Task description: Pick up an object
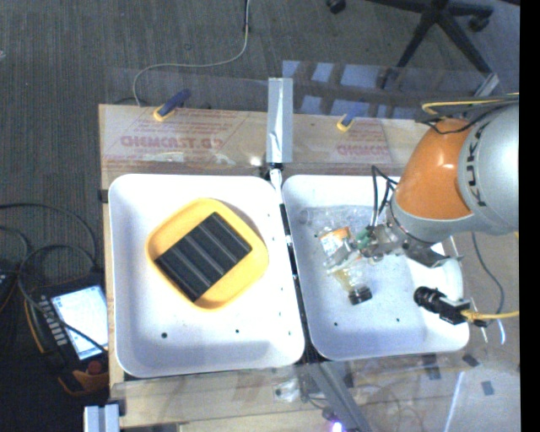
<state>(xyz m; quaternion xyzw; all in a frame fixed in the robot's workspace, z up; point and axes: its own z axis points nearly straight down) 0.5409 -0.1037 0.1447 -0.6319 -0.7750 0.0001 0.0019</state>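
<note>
Camera view, KUKA lettering on arm (472, 169), fingers (371, 240) state unclear, above clear packet (342, 245).

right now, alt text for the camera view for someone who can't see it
A grey and orange arm reaches from the right over the right white bin, its pincer low among small clear-wrapped items. The left white bin holds a yellow tray with a black ribbed insert.

Bench (118, 143) of pale board on grey carpet (67, 51), two yellow-handled clamps (171, 104) at its far edge, a tablet-like device (78, 316) with cables on the floor at left, chair base (439, 25) beyond.
</note>
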